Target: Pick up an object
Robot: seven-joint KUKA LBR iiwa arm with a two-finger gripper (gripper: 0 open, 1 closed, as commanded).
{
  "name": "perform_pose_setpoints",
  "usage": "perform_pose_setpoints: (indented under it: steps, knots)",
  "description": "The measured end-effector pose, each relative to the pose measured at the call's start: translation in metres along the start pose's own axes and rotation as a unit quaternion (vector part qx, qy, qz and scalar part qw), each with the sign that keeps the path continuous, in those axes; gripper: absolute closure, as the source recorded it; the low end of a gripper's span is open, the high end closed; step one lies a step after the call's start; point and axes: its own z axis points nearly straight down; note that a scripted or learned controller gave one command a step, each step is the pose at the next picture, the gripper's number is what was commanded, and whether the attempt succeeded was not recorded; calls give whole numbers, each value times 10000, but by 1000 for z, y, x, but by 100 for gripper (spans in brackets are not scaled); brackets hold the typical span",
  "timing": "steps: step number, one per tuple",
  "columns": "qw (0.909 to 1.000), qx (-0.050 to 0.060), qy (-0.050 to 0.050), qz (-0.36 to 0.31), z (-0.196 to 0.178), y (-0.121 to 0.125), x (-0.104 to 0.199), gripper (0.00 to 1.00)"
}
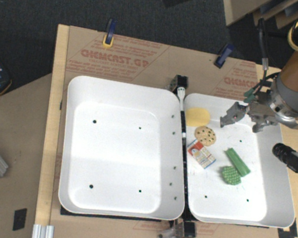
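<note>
1. Camera view, the layout: two white bins sit side by side on the surface [143,50]. The left bin [73,131] has nothing to pick in it. The right bin [272,193] carries all the candidates: a pale yellow disc [197,117] near its upper left corner, a spotted round cookie-like piece [205,134] just below that, a small red-and-white packet [201,154] near the divider between the bins, and a green piece [236,167] toward the bin's middle, which looks like a bar with a bumpy end.

2. Camera view, the step: the gripper [246,117] hangs over the upper part of the right bin, to the right of the yellow disc and above the green piece, apart from every object. I judge this to be the approach stage, with nothing picked yet.

3. Camera view, the next move: it calls for choosing one object, centring over it and descending. The cookie-like piece and the green piece lie nearest.

4. Camera view, the fingers: they appear spread apart, two grey tips splayed with a gap between them. Nothing sits between them, and they touch no object.
</note>
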Motion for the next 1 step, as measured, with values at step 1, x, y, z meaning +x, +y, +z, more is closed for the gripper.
perform_pose_setpoints:
  steps: [1]
  knots:
    - [10000,37,16,3,-5,-70,28,0]
